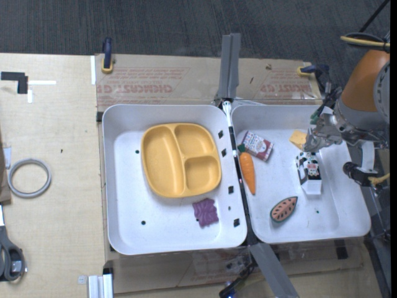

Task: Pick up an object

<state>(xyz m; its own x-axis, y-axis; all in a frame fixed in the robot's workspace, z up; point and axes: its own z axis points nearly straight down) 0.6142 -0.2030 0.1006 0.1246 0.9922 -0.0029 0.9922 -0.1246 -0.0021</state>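
In the right bin (329, 225), an orange carrot (248, 172) lies along the left wall. A small red and white packet (257, 146) lies just above it. A brown oval slice with a pink face (283, 209) rests near the front. A pale yellow piece (298, 138) lies at the back, partly covered by the gripper. My gripper (312, 143) hangs low over the back middle of this bin, right beside the yellow piece. I see nothing held in it.
The left bin (118, 185) holds a yellow divided plate (181, 159) and a small purple thing (206, 212) in front of it. A grey ring (27, 177) and scissors (11, 261) lie on the bench to the left.
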